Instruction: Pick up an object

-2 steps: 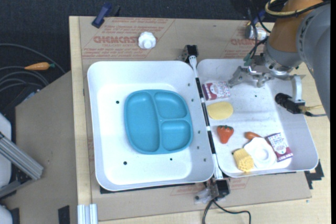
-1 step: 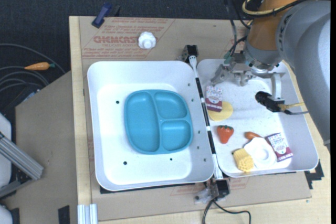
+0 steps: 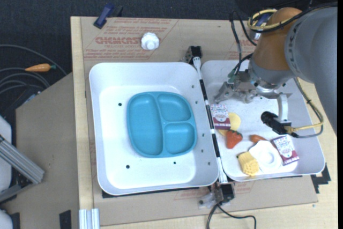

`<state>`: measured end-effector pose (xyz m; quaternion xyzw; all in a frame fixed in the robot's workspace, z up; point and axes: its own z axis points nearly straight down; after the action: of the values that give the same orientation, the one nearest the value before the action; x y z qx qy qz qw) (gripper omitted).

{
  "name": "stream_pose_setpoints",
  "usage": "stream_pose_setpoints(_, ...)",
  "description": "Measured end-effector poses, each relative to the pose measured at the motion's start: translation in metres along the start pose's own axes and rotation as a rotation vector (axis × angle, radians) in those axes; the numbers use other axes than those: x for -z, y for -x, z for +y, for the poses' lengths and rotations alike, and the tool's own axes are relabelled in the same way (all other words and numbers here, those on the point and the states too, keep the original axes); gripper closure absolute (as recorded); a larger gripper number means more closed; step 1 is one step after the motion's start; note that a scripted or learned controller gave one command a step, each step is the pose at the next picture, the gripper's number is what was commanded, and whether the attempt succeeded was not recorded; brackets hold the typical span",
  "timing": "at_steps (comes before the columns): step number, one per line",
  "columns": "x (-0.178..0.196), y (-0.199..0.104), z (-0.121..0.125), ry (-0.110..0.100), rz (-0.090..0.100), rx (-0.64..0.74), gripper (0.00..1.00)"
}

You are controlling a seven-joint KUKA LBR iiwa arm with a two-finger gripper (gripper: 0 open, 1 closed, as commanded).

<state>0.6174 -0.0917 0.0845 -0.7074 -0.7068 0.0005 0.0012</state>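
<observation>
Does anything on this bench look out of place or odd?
Two things lie outside the bins: a white knob and a blue clip on the cardboard behind the left bin. An orange carrot lies off the bench.

Bright, even overhead light; my grey arm point(image 3: 316, 45) blurs softly, and the two shallow white bins point(image 3: 102, 115) glare slightly.

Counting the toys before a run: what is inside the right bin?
Right bin: carton, strawberry, corn, white plate, second carton. The arm covers the bin's far part.
</observation>
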Motion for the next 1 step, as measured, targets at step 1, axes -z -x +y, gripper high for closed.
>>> stream_pose_setpoints(1,0.0103,-0.0001,0.0005,0.002,0.0,-0.001,1.0)
